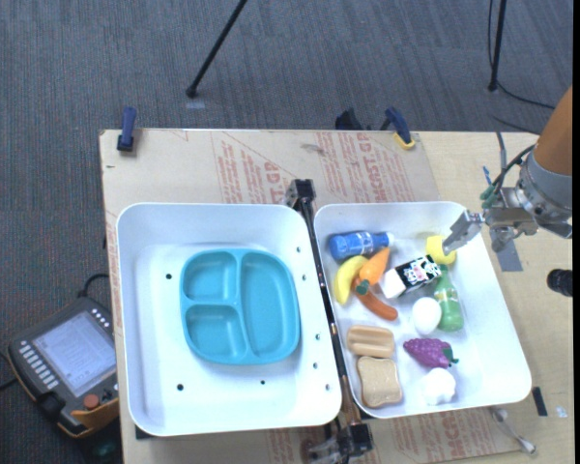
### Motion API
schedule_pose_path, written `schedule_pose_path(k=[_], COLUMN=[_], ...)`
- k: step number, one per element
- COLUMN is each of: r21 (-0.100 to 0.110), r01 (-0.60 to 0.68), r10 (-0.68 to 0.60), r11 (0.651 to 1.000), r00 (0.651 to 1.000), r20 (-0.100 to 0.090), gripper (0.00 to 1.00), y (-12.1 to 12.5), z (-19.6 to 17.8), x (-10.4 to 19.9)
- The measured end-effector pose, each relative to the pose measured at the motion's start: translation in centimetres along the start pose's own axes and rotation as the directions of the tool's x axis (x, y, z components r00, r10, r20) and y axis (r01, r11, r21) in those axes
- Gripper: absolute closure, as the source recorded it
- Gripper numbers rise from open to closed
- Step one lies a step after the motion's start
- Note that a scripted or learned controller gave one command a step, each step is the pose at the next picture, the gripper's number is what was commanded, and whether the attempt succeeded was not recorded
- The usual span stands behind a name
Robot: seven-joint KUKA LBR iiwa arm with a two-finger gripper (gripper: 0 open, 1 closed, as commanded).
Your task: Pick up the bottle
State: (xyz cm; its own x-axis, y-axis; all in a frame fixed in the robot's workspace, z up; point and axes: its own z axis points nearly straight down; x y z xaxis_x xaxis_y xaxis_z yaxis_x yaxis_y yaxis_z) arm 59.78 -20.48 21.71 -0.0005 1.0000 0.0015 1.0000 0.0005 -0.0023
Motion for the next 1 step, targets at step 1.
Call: schedule_pose_path(k=[1], r21=[0.000], r01=[0.003], r10=[-0.003], r11=[1.000], r00=[1.000], r20=[-0.001], gripper=[1.00], y=[0.05], z=[-1.00], x=[0.04])
